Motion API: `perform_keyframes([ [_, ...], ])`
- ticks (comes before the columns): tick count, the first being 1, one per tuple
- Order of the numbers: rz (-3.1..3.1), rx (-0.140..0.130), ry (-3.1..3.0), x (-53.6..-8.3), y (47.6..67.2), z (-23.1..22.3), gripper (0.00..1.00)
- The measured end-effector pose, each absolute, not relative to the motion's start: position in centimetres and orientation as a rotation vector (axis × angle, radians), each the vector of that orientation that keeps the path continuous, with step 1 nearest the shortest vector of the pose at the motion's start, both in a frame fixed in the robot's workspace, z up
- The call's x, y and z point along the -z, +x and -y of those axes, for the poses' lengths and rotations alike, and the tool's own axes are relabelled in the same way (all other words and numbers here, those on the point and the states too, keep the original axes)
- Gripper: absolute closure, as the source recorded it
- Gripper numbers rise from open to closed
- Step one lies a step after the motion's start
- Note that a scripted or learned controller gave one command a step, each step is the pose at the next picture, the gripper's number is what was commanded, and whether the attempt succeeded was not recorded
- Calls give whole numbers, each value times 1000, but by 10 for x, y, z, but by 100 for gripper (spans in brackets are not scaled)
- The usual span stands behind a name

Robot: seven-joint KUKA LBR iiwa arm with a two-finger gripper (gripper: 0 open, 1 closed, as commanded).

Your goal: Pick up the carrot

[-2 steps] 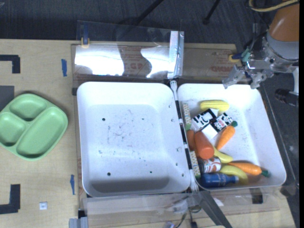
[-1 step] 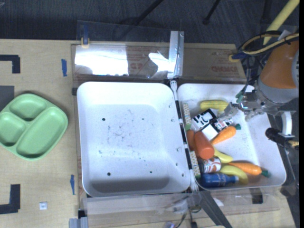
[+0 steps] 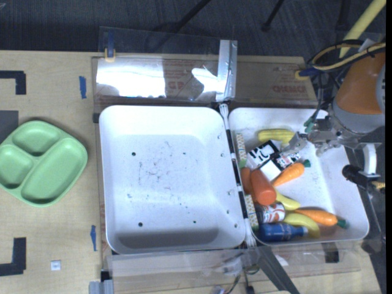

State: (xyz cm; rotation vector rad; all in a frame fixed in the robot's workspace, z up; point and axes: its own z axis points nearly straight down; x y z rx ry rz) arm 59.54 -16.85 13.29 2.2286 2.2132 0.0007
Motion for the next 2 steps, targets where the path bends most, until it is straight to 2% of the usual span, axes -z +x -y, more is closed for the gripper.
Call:
perform_keyframes([
  [1, -2279, -37, 2129, -112, 592, 171, 0],
  [2, -2499, -40, 1807, -109, 555, 158, 0],
])
